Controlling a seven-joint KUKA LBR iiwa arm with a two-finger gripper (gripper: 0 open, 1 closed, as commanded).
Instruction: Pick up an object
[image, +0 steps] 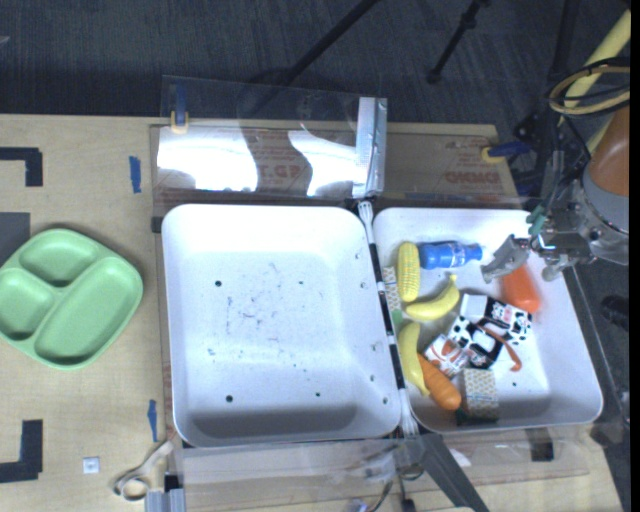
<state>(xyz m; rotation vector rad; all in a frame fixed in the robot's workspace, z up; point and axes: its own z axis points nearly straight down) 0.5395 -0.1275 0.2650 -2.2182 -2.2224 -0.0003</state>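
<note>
The right bin holds a heap of small things. Among them are an ear of corn, a blue bottle, a yellow banana, a second banana, a carrot, black-and-white patterned pieces and a woven block. An orange rounded object lies near the bin's right wall. My gripper hangs just above that orange object, at the bin's upper right. It is open, its two grey fingers spread apart and nothing gripped between them.
The left bin adjoins the right one along a shared middle edge. A green divided plate rests on the bench at far left. A clear plastic panel stands behind the bins. Cables and stands crowd the upper right.
</note>
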